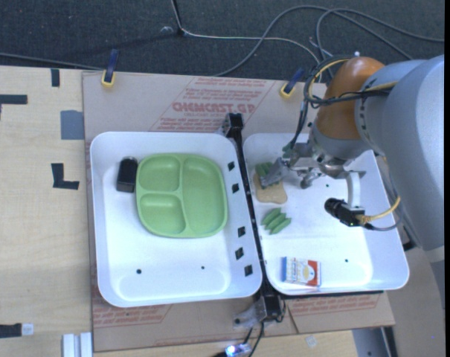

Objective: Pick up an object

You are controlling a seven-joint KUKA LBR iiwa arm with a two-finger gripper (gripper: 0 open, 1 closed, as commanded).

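Observation:
My gripper (pixel 275 171) is low in the right bin (pixel 381 270), at its upper left corner close to the divider between the bins. Directly beneath and in front of it lies a flat tan piece (pixel 272 194), with a small green item (pixel 263 172) at the gripper's tip. The view does not show whether anything is held. A green pea pod (pixel 276 221) lies below the tan piece. A small white box with blue and orange print (pixel 300 272) rests near the front of the same bin.
The left bin (pixel 172 288) holds a green divided plate (pixel 182 195) and a small black block (pixel 126 175) beside the plate's left edge. The arm's grey body and orange band (pixel 351 88) hang over the right bin's far right side. Cables run across the back.

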